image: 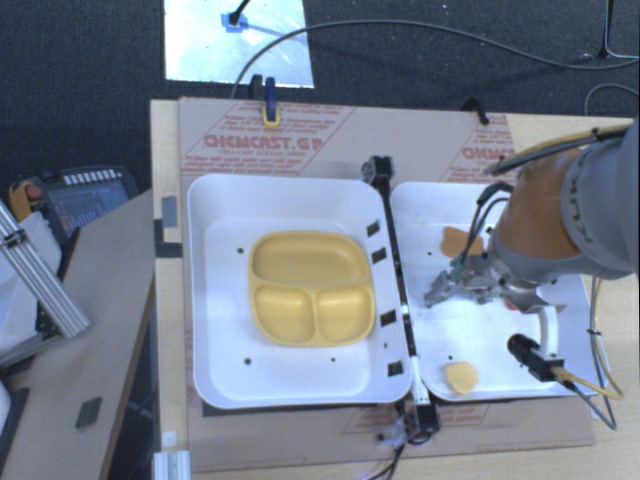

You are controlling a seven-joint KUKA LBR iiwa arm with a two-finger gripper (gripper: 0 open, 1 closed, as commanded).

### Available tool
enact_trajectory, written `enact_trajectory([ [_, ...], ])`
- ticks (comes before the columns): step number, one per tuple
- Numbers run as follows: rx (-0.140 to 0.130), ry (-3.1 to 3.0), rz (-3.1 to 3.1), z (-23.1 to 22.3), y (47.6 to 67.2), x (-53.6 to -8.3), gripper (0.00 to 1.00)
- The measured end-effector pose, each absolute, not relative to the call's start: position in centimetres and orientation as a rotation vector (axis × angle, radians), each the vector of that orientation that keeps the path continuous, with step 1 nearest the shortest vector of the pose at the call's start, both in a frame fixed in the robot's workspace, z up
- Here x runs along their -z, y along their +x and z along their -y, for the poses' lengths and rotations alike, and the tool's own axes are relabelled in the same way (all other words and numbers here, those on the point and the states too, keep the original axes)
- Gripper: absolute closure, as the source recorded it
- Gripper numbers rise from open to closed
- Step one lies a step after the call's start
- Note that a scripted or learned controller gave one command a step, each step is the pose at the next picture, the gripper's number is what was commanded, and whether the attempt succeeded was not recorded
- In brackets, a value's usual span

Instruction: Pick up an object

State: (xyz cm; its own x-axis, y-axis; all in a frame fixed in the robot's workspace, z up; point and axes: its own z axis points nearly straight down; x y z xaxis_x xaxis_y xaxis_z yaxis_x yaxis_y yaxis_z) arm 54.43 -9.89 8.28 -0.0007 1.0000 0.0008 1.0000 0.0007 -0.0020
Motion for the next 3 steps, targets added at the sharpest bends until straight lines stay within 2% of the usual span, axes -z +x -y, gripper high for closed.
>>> enact_trajectory([
  [1, 0.002, -2.222, 2.223, 9.9, 54.6, -9.5, 1.00],
  [3, 0.005, -2.221, 2.228, 9.6, 55.5, -21.0, 1.00],
])
